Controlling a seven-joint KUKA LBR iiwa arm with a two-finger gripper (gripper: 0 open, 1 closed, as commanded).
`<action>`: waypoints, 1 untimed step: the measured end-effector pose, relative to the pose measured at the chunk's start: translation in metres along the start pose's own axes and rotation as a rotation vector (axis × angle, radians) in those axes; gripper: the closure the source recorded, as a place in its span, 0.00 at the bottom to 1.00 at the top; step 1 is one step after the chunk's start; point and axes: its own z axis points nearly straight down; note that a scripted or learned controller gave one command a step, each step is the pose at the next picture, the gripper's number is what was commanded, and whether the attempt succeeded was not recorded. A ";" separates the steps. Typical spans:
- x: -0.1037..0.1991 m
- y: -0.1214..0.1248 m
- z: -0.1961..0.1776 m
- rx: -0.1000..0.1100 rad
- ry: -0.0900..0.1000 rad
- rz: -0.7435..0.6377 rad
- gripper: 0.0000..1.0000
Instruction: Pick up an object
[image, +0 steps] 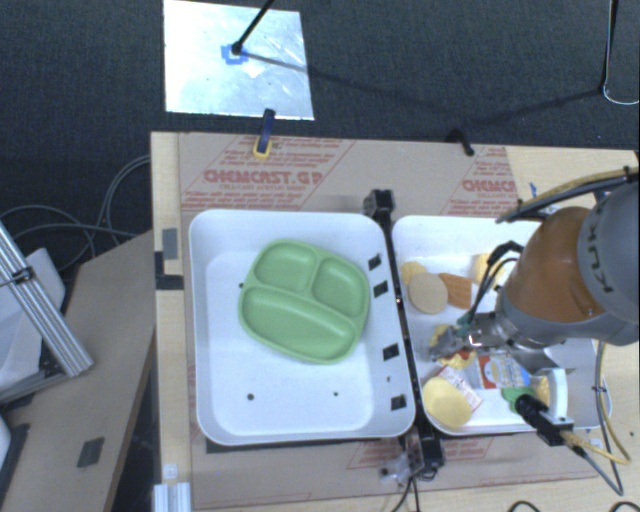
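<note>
Nearest edge of the right bin (455, 428): a yellow round piece (447, 402) sat against the front wall, with a red-and-white packet (488, 373) just behind it and a green item (522, 398) to its right, partly under the arm. A black-and-white part of the arm (550, 412) overhung that front corner.

The end effector (462, 338) was down inside the right bin, over the clutter in the middle. Its tips were lost among small mixed objects there; could not tell how wide it stood or whether it had anything. Nothing was visibly clamped.

Behind it: a tan round disc (428, 293) touching an orange piece (457, 290), near the divider side of the bin. A pale yellow item (484, 266) lay farther back, partly hidden by the wrist. The orange band (550, 272) and grey body of the arm covered the right half of that bin.

Left bin (215, 300) held a green divided plate (303, 300), three compartments, lying flat and roughly central, tilted in plan. Black clips (381, 290) ran down the shared wall between bins.

Far side: the bench (330, 170) showed brown board with red lettering and a blue-and-yellow clamp (265, 135) at its back edge. Beyond, a shiny metal sheet (238, 62) lay on the dark floor.
</note>
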 end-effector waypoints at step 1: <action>0.000 -0.003 -0.009 0.010 0.001 0.002 1.00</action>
